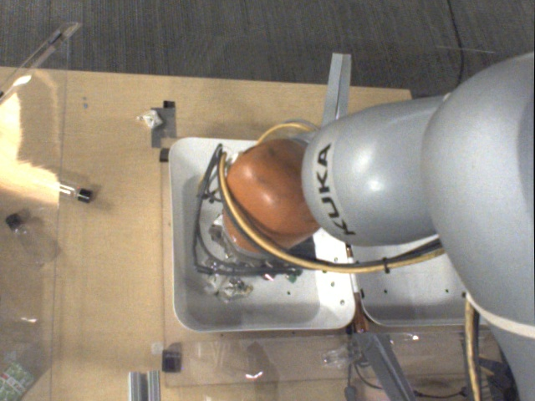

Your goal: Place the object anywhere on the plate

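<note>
1. At the lower edge of the camera view, a small dark block (171, 358) is seen on the wooden bench (100, 266), beside a ridged metal piece (144, 385) and clear plastic fittings.
2. Just above these, the near rim of the left white bin (251, 317) is seen, with its bare floor showing along the lower right part.
3. To the right, a strip of the right white bin (410, 299) is visible below the arm, its floor marked with small dark dots.
4. Inside the left bin, the gripper (226, 266) is lowered over the floor; only a tangle of cables and metal parts is made out there, so whether it is open or closed, and whether anything is held, cannot be told.
5. The object and the plate cannot be made out; the middle of the left bin is covered by the arm.
6. Above the gripper, the orange band (267, 195) is seen, ringed by a yellow cable (334, 266).
7. The grey KUKA arm (418, 174) is stretched in from the right and hides most of the right bin.
8. Farther off, a black bracket (165, 124) is fixed at the left bin's far corner, and a grey post (338, 86) stands behind it.
9. Beyond the bench, dark carpet (251, 15) is seen.
</note>
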You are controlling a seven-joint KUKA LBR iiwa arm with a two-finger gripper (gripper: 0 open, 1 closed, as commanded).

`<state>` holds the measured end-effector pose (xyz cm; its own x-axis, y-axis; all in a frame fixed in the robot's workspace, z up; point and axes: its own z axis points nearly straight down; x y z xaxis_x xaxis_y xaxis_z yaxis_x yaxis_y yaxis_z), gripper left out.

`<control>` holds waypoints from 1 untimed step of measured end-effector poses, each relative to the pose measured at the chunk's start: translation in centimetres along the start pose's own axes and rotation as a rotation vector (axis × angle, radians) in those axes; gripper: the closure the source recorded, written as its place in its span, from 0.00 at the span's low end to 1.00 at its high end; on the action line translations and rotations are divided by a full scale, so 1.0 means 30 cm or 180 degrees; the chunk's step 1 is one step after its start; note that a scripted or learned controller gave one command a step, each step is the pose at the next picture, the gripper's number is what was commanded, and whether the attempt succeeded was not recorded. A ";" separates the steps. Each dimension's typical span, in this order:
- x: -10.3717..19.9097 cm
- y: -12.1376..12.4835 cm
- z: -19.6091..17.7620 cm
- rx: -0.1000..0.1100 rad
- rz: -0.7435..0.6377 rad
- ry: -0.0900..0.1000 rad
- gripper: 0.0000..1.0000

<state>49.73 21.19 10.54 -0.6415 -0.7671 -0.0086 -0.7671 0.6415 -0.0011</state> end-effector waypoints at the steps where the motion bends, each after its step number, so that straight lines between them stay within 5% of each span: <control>1: -0.109 -0.247 0.043 0.0025 -0.0558 -0.0031 1.00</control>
<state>57.52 18.95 9.29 -0.4977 -0.8672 -0.0172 -0.8672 0.4979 -0.0112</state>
